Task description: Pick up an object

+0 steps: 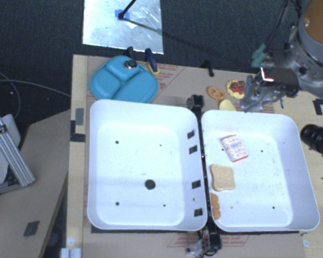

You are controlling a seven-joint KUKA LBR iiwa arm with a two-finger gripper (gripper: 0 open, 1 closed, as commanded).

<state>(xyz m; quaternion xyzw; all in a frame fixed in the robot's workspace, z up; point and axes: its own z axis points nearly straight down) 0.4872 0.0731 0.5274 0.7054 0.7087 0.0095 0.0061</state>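
Camera view: we see the gripper [256, 96] raised over the far rim of the right bin [297, 163]; we cannot tell its state. In that bin lie a red-and-white packet [234, 148], a toast slice [222, 178] nearer us, and a small cookie [215, 205] by the divider. The left bin [110, 149] has a dark disc [150, 184]. A blue tray [124, 80] sits behind.

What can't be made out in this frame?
- Gripper, camera view: blurred and small against the clutter behind the right bin; finger state unreadable.
- Small tan piece at the right bin's left wall: partly hidden by the wall; identity unclear.
- Red-and-white packet: print too small to read.
- Arm: cut off by the top-right edge.
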